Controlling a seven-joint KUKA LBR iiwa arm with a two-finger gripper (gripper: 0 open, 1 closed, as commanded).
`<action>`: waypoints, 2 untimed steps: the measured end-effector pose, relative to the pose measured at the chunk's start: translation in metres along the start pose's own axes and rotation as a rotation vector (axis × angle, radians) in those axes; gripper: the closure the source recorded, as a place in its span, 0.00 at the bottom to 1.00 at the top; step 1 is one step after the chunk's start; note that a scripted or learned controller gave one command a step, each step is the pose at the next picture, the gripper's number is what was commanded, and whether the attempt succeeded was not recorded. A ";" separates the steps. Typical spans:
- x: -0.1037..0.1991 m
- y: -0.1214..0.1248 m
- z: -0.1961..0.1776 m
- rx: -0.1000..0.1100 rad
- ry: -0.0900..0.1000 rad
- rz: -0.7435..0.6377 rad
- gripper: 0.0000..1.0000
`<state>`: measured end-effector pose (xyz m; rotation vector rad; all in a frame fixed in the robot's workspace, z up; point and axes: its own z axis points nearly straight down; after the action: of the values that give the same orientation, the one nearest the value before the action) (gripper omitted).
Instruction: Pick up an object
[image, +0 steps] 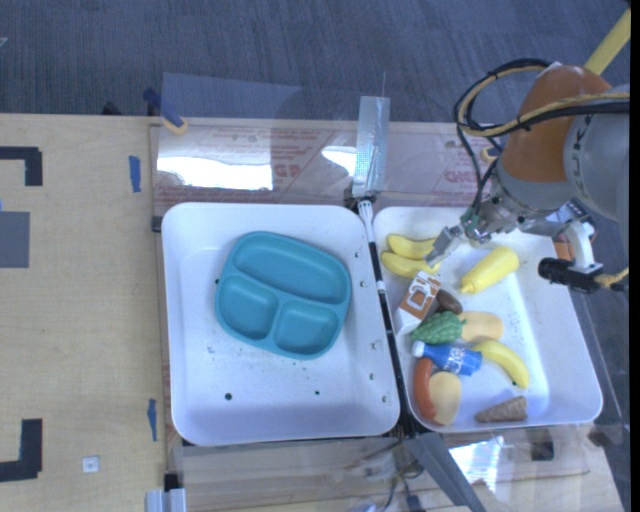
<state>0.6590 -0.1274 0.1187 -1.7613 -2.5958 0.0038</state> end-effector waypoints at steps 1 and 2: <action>-0.050 -0.028 -0.079 -0.014 -0.013 -0.066 0.00; -0.016 -0.068 -0.005 -0.001 0.000 -0.064 0.00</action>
<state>0.6018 -0.1674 0.1239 -1.6783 -2.6514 0.0018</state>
